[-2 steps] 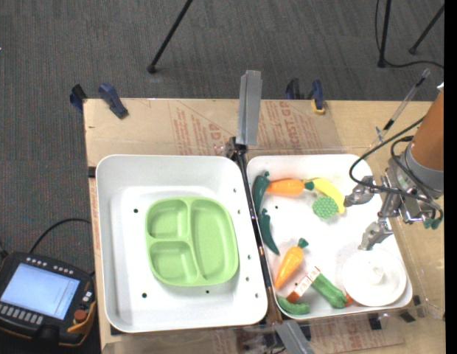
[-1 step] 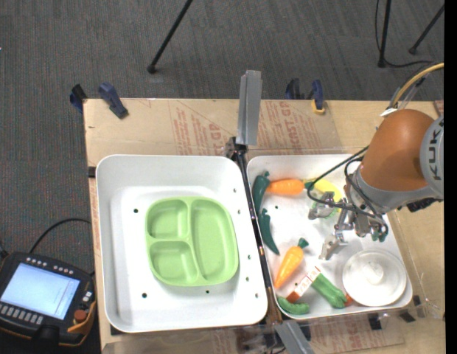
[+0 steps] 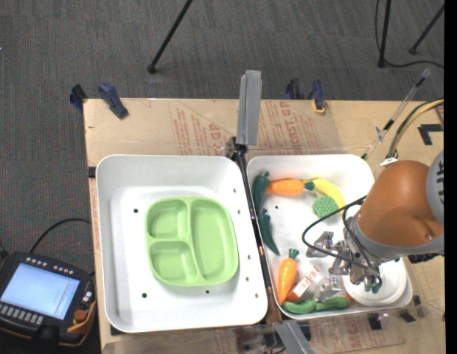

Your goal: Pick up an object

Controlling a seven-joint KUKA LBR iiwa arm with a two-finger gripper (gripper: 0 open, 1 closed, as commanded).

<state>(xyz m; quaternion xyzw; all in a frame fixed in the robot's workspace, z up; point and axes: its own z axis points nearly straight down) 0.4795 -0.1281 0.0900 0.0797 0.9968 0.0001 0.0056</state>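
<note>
The right bin point(image 3: 361, 167) holds toy food. A carrot point(image 3: 287, 187) and a yellow banana point(image 3: 329, 192) lie at its far side, with a green dotted piece point(image 3: 323, 206) just below them. Along the left wall lies a dark green vegetable point(image 3: 267, 228). A second carrot point(image 3: 287, 275), a white and red packet point(image 3: 308, 279) and a green pod point(image 3: 308, 307) sit near the front. My gripper point(image 3: 342, 271) hangs low over the front of this bin, right of the packet and above the pod. The orange wrist band point(image 3: 398, 209) hides what lies under it.
The left bin point(image 3: 118, 198) carries a green divided plate point(image 3: 192, 240). A white round dish point(image 3: 389, 289) sits in the right bin's front right corner, partly under the arm. A grey post point(image 3: 249, 116) stands behind the wall between the bins. A teach pendant point(image 3: 40, 293) lies at the lower left.
</note>
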